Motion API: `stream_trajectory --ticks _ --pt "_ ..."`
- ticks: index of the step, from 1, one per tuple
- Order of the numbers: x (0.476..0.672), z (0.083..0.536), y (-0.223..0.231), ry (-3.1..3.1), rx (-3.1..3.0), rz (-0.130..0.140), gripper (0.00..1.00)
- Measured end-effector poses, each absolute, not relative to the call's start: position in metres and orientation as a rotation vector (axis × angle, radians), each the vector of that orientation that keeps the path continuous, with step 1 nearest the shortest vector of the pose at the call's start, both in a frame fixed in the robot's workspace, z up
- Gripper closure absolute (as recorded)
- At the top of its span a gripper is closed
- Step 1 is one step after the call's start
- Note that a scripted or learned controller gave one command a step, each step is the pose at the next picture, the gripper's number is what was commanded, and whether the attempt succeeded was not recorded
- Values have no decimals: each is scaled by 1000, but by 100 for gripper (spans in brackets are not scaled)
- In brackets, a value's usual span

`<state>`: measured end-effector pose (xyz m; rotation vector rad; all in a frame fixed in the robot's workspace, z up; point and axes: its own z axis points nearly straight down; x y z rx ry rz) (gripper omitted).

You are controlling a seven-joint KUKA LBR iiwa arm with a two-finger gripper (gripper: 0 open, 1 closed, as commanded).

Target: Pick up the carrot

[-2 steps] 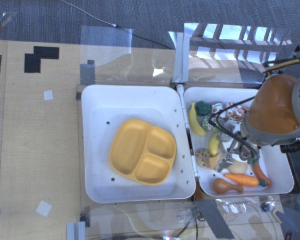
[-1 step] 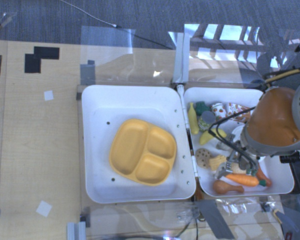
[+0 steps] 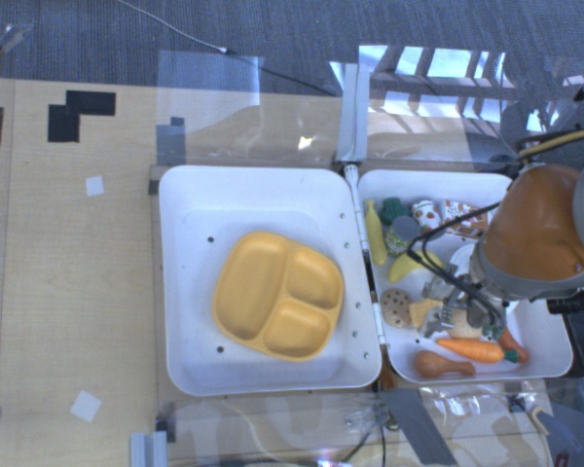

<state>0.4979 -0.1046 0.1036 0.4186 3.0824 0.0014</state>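
the orange plastic carrot (image 3: 472, 349) lies unlifted near the front of the right white bin (image 3: 555, 363), the metal pincer (image 3: 455, 311) just above it, grip state impossible to tell.

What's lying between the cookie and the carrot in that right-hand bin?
In the camera view, a pale yellow cheese-like wedge lies between the cookie and the carrot, with the gripper hanging just above that stretch.

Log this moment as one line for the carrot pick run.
arm: over right bin | gripper: just above carrot | carrot: on bin floor, not lifted | yellow plate: left bin
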Motion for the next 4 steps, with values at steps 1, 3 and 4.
stream_trajectory --ticks 1,3,4 --pt "490 187 -57 3124 176 2 100" --pt "505 206 -36 3126 -79 2 100" --pt "503 186 -62 2979 -977 -2 100"
